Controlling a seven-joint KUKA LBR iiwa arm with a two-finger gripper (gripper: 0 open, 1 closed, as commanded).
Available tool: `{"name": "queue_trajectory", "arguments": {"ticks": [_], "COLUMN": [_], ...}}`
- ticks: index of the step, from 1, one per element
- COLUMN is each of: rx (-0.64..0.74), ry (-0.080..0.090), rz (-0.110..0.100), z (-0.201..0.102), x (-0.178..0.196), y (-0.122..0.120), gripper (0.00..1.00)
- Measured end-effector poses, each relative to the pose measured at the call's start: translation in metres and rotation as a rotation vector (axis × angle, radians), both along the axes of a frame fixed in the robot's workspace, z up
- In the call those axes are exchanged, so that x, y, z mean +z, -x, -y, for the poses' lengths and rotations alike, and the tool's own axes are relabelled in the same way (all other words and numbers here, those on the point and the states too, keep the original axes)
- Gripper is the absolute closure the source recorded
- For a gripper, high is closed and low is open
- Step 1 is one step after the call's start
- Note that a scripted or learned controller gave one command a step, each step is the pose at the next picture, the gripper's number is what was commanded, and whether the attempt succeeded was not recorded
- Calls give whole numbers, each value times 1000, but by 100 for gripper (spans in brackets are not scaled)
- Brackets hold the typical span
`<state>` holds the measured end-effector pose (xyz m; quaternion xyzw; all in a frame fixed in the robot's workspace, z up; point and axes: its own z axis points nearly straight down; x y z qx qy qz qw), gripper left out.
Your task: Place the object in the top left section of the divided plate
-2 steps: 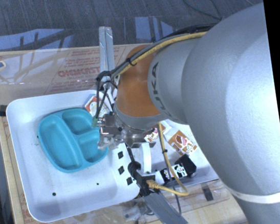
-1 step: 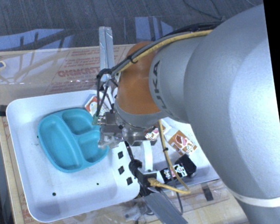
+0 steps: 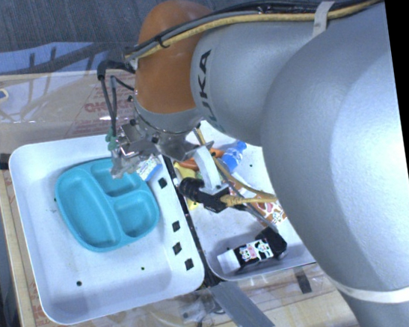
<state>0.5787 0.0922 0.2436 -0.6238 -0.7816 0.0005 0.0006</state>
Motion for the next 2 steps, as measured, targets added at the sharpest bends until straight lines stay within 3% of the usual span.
{"name": "queue_trajectory", "arguments": {"ticks": [1,2], "rx": [-269,-324], "ry": [2,2], "rz": [-6,-6], "z": [-4,-14], "x": [-9,-154], "y": [56,104], "gripper": [100,100]}}
